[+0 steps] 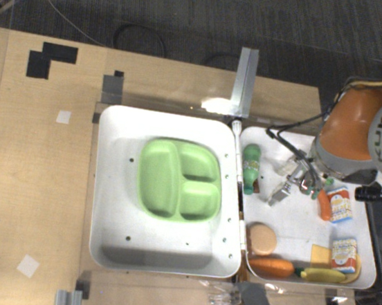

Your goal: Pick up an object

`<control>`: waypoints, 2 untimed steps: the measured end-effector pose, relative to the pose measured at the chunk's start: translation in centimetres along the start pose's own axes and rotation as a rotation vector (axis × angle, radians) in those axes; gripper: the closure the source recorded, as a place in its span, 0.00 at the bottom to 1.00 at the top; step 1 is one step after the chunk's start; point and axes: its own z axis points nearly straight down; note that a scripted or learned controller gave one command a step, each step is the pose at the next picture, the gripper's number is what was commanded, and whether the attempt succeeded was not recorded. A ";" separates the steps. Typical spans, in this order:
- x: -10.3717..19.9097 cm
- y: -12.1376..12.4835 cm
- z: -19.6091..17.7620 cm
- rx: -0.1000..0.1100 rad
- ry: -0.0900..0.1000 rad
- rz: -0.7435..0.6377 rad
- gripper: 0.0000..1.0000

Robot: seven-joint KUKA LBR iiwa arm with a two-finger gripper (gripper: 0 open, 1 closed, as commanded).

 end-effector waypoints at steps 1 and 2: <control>4.7 -0.7 -0.2 0.001 -0.001 0.139 0.00; 4.3 -0.4 -1.7 -0.004 -0.018 0.131 1.00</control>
